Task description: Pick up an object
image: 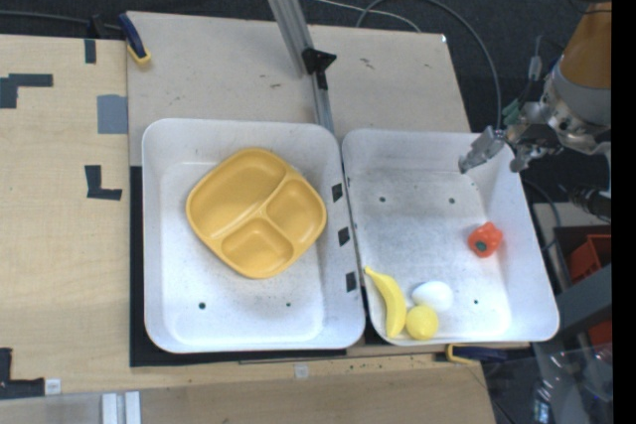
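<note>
My gripper (500, 154) hangs over the upper right rim of the right bin (417, 213), its two grey fingers spread apart with nothing between them. Below it, near the bin's right wall, lies a small orange-red pepper-like toy (485, 239). At the bin's front sit a yellow banana (388, 300), a white egg-shaped object (431, 294) and a yellow lemon-like ball (422, 322), packed close together. The gripper is well above and clear of all of them.
The left bin (169, 213) holds a yellow divided plate (256, 212). A slanted metal bar (288, 10) comes down to the seam between the bins. Cables (417, 10) lie on the bench behind the right bin.
</note>
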`<state>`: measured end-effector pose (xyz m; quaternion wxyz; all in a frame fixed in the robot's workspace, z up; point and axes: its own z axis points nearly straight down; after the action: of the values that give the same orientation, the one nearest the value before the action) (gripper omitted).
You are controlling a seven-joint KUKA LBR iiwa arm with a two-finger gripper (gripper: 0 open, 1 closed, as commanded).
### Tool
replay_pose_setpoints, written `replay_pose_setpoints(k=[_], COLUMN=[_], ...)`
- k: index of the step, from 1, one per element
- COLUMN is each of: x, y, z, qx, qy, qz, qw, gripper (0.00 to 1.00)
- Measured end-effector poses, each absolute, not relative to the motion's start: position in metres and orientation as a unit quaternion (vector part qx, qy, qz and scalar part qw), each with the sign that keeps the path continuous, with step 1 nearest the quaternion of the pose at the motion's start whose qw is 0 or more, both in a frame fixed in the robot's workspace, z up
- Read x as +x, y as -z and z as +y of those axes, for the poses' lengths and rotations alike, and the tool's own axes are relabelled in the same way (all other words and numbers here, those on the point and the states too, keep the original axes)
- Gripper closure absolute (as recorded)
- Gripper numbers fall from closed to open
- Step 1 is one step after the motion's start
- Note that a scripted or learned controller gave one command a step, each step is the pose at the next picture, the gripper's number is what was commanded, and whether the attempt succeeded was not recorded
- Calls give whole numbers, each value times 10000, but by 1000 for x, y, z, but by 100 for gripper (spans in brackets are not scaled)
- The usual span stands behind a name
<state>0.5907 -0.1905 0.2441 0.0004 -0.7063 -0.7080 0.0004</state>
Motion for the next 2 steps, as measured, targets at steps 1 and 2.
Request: replay_pose_setpoints(k=[1,2], x=[591,588], y=[-244,-198], z=[-190,-196], qx=[-7062,-7067], qy=[-5,-22], qz=[-7080,-7075], qw=[3,21], gripper=[0,0])
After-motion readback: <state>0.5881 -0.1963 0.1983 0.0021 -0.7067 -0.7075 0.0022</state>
